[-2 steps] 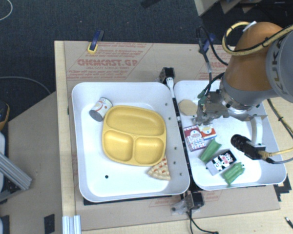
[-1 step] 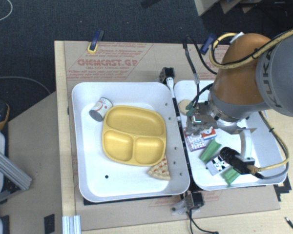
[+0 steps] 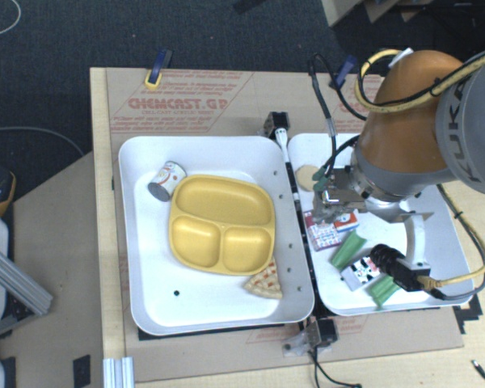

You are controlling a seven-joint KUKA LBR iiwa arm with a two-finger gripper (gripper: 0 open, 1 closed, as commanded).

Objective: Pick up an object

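The arm's claw (image 3: 337, 204) hangs over the near-left part of the right bin (image 3: 453, 241), just above a red-and-white packet (image 3: 325, 229); whether it is spread or closed cannot be told, as the wrist hides it. Just to its right lie 2 green blocks (image 3: 347, 249) and a small white-and-black item (image 3: 357, 273), and just behind it sits a pale round disc (image 3: 306, 176). Well to its left, in the left bin (image 3: 137, 217), rest a yellow 3-part tray (image 3: 222, 225), a small can (image 3: 166, 180) and a waffle-like wedge (image 3: 265, 283).
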